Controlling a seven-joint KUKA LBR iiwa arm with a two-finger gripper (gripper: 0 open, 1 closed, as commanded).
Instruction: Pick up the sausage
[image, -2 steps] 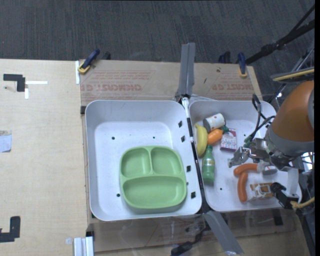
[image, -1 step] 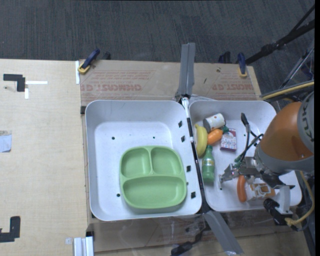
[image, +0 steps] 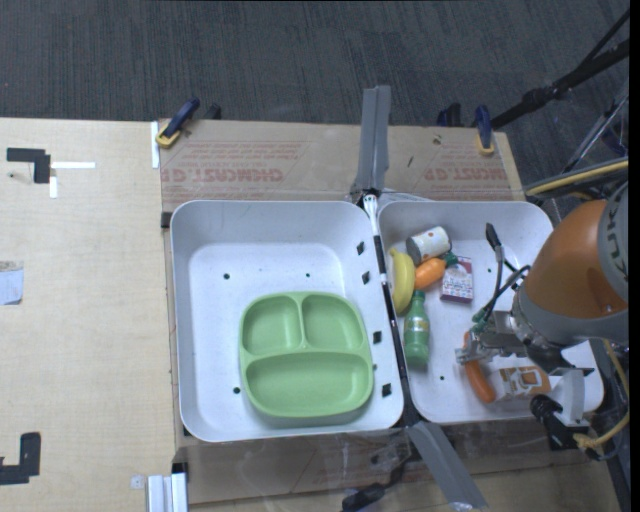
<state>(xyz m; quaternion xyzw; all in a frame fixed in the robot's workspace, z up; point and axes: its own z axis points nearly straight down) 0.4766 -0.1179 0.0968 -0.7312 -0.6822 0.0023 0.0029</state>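
Note:
The sausage (image: 481, 383), a short orange-red piece, lies on the floor of the right bin (image: 440, 400) near its front. My gripper (image: 478, 348) hangs just above and behind it, at the end of the grey arm with the orange band (image: 580, 265) that reaches in from the right. The gripper's tip is close to the sausage's rear end; I cannot tell whether they touch.
In the right bin there are also a green bottle (image: 416, 335), a banana (image: 402, 280), an orange carrot-like piece (image: 430, 272), a white can (image: 429, 242), a pink box (image: 458, 284) and an orange-printed packet (image: 522, 380). The left bin (image: 200, 300) holds a green divided plate (image: 305, 355).

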